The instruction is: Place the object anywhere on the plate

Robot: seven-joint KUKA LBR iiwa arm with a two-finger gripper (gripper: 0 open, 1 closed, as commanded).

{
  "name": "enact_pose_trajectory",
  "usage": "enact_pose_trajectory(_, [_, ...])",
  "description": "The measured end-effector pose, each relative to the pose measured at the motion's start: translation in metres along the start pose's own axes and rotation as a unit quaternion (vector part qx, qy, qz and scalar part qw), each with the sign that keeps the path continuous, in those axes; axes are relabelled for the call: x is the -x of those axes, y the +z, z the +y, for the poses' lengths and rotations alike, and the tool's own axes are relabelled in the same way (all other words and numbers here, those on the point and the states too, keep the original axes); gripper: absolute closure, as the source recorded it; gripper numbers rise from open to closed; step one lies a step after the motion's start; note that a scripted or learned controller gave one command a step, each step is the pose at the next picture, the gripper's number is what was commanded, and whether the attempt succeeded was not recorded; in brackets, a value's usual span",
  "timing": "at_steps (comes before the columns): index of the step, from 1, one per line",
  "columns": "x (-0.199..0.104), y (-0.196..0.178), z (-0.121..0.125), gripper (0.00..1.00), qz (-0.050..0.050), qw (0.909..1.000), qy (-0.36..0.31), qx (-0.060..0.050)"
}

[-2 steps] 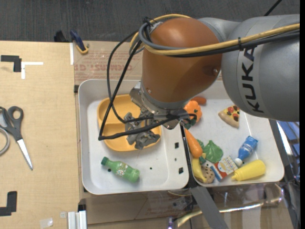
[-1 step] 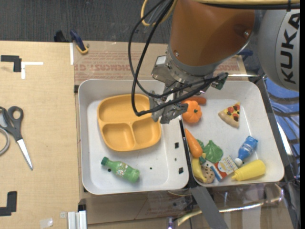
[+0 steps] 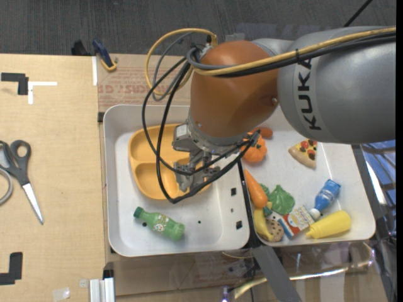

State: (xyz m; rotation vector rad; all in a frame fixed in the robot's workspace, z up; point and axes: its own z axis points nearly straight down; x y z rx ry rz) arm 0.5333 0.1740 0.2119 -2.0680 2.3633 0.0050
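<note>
The arm (image 3: 302, 87) fills the middle of the view, with its gripper (image 3: 192, 176) low over the 4 o'clock part of the yellow plate (image 3: 141, 153). The wrist and cables hide it, so I cannot tell whether it is open, closed or carrying anything. The likeliest object, a green bottle (image 3: 159, 224), lies on its side on the left bin (image 3: 113, 187) floor, just off the plate at its 6 o'clock. If that is the object, the step is best done by grasping across its narrow body, lifting it clear of the plate's raised rim, and releasing it low over a flat compartment so it cannot roll off. There are two bins and one plate. The right bin (image 3: 352, 168) holds one blue bottle (image 3: 326, 195), one yellow bottle (image 3: 329, 225), one carrot (image 3: 255, 187), one pizza slice (image 3: 303, 153) and several smaller toys too crowded to count.
</note>
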Motion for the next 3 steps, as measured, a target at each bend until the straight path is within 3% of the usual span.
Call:
enact_pose_trajectory(1, [0.047, -0.005, 0.034, 1.0, 0.0, 0.9961, -0.088, 0.0])
enact_pose_trajectory(2, [0.054, -0.094, 0.018, 1.0, -0.001, 0.9671, -0.254, 0.0])
enact_pose_trajectory(3, [0.054, -0.094, 0.018, 0.0, -0.001, 0.9671, -0.254, 0.0])
